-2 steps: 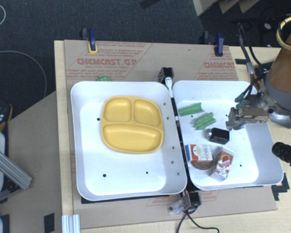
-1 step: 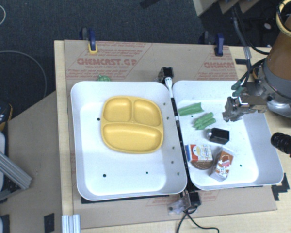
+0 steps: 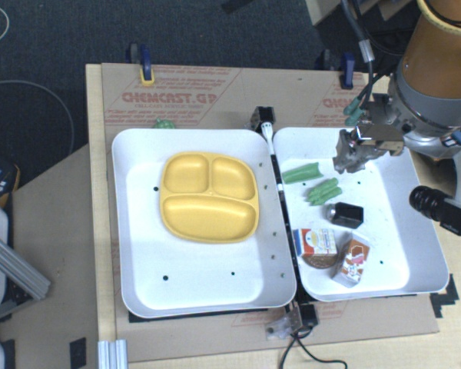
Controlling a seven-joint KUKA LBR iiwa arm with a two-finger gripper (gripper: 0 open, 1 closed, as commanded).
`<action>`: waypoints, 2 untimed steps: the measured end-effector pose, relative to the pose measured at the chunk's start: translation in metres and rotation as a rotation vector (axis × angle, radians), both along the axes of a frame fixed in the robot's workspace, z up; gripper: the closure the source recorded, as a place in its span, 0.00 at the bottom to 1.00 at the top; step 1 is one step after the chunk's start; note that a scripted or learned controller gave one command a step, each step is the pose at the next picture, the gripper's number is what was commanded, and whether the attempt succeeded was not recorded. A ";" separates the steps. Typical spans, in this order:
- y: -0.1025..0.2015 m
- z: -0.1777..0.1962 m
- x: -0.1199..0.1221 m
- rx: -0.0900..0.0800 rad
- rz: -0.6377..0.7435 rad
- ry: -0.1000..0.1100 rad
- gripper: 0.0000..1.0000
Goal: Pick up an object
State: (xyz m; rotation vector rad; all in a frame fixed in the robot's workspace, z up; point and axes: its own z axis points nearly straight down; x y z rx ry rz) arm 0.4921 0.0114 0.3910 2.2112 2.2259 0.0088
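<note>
The bench carries two shallow white bins side by side, the left bin (image 3: pixel 138 229) and the right bin (image 3: pixel 415 229), clamped together along their shared edge, presumably so neither shifts when the arm presses down. In the left bin a yellow divided plate (image 3: pixel 210 197) lies flat, toward the far side, with nothing in its three compartments. The loose items are all gathered in the right bin, which is therefore where a pick must be made: two green pods (image 3: pixel 313 183) lying close to one another near the dividing edge, a small black block (image 3: pixel 346 214) just beside them toward the near side, a small carton (image 3: pixel 320 242) with a red and white label, a brown round piece (image 3: pixel 321 260) touching the carton's near edge, and a second small packet (image 3: pixel 353 263) beside that. The gripper (image 3: pixel 349 161) hangs over the far part of the right bin, just beyond the green pods, and nothing is seen held in it. Whether it is spread or pressed together cannot be told from this angle (the mechanism reads as one dark mass against the bin). In my judgement the arm is positioned for a descent near the pods, these being the closest candidates; no object has yet been lifted, so the task stands undone.
</note>
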 end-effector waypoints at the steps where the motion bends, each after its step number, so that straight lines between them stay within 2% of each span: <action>1: 0.033 0.019 -0.013 -0.001 -0.003 0.001 1.00; 2: 0.089 0.050 -0.013 0.001 0.000 0.001 1.00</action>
